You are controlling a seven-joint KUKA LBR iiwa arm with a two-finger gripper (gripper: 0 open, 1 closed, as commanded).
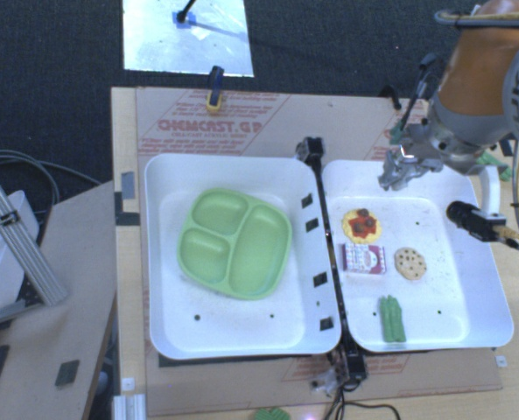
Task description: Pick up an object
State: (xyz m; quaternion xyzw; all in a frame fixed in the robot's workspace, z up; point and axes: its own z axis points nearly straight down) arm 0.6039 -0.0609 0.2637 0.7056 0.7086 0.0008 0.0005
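Jaws hang at the tip of the grey and orange arm (482, 77), over the far part of the right bin (482, 322), but they are small and blurred, so I cannot tell whether they are spread or pressed together. Four small toy foods lie in that bin, all nearer than the jaws and apart from them. A round yellow pizza toy (361, 225) with red topping is closest, just near and left of the jaws. A purple and white packet (364, 259) lies just beside the pizza toy on its near side. A tan cookie (410, 263) lies to the right of the packet, and a green vegetable bundle (392, 318) lies nearest of all. A black cylinder (467, 219) on a cable juts over the right side of this bin, to the right of the cookie. The left bin (167, 322) holds a pale green divided plate (234, 243). A black hinge strip (325, 234) runs between the two bins. Both bins sit on a brown sheet (268, 121) with red lettering, on the bench (84, 261). A yellow-handled clamp (214, 90) grips the sheet's far edge, and beyond it a silver plate (187, 23) lies on dark carpet (49, 59).
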